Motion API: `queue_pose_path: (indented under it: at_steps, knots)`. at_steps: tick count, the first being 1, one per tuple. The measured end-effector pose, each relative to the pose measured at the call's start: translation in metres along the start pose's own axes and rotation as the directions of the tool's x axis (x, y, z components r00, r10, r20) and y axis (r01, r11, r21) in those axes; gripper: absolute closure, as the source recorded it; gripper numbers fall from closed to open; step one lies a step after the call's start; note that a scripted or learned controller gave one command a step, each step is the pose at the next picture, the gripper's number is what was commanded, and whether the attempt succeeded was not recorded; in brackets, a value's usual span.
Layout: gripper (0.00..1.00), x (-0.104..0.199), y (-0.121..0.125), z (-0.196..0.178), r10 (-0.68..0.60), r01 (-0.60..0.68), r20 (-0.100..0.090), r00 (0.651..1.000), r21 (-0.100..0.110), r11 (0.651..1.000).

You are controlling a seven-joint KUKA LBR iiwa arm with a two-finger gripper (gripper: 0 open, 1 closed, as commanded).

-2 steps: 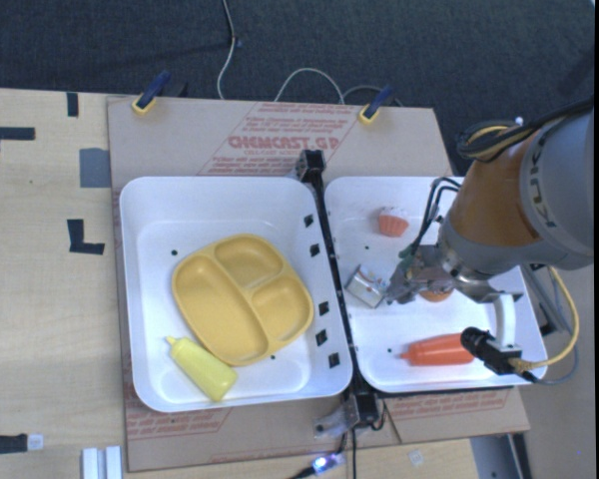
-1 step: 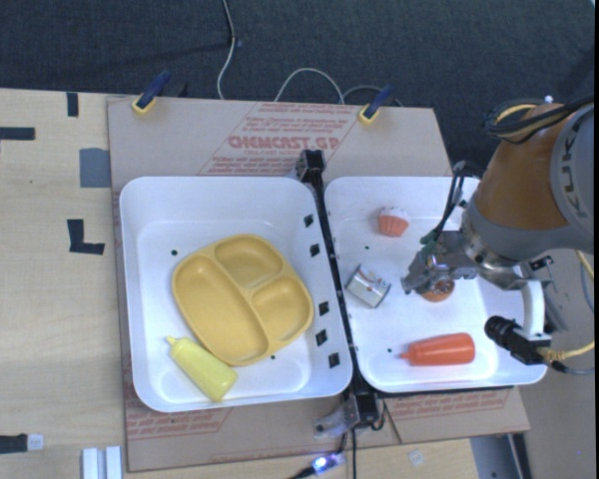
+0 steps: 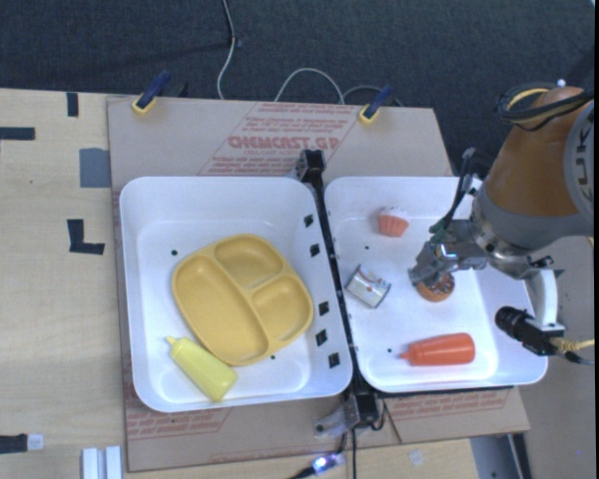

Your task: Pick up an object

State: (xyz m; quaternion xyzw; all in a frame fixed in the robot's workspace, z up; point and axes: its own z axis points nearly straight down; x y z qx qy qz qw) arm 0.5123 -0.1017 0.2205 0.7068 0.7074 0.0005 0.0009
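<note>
My gripper [image 3: 433, 270] hangs low over the middle of the right bin [image 3: 499, 367], directly above a small brown round object [image 3: 438, 288] that peeks out beneath its fingers. I cannot make out whether it is held. An orange-red cylinder [image 3: 440, 349] lies near the front of that bin. A pink cupcake-like piece [image 3: 392, 224] sits toward the back left. A small silver metal cup [image 3: 366, 287] lies on its side left of the gripper.
The left bin [image 3: 140, 367] holds a yellow divided plate [image 3: 243, 295] and a yellow squeeze bottle [image 3: 201, 365] at its front left. A black divider strip [image 3: 324, 257] runs between the bins. The grey and orange arm [image 3: 535, 183] reaches in from the right.
</note>
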Motion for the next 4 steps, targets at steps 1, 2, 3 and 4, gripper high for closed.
queue_pose_path:
  at_steps: [1,2,3,4]
  knots:
    - [1.00,0.050,0.027,0.009,-0.005,0.005,-0.001,1.000,0.003,1.000]
    - [1.00,0.091,0.048,0.001,-0.005,0.005,-0.002,1.000,0.002,1.000]
    - [1.00,0.143,0.058,0.005,-0.006,0.006,-0.002,1.000,0.004,1.000]
    - [1.00,0.197,0.091,0.002,-0.006,0.006,-0.002,1.000,0.001,1.000]
